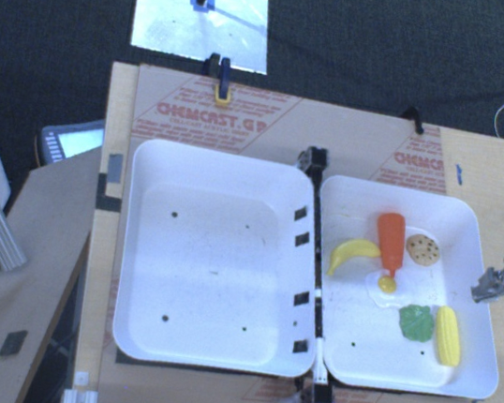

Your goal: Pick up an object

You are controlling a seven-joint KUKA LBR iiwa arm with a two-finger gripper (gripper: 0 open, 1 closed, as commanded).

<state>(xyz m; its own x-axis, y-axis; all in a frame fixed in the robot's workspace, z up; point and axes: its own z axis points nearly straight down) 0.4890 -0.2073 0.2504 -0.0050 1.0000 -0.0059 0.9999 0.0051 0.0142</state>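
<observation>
**Nothing lifted yet: gripper waits at the right bin's edge**

Right now the gripper (489,289) sits at the far right of the camera view, just over the outer rim of the right bin (480,379), with nothing between it and the bin's contents. How wide it stands I cannot tell; it is small, grey and partly cut off by the frame edge.

The candidates all lie in the right bin: an orange bottle (390,240) leaning over a fried egg (386,288), a banana (354,254) just to its left, a cookie (423,249) touching or nearly touching the bottle's right side, and nearer the gripper a green leafy piece (416,322) beside a corn cob (447,335). The left bin (126,337) holds nothing to pick.

A sound choice, I judge, would be the corn cob: it is closest, lies apart from the crowded bottle group, and has a long narrow body. The approach should come straight down, closing across its short axis at mid-length, clear of the green piece and the bin wall.

Most of the arm is out of frame, so its angle is unknown.
</observation>
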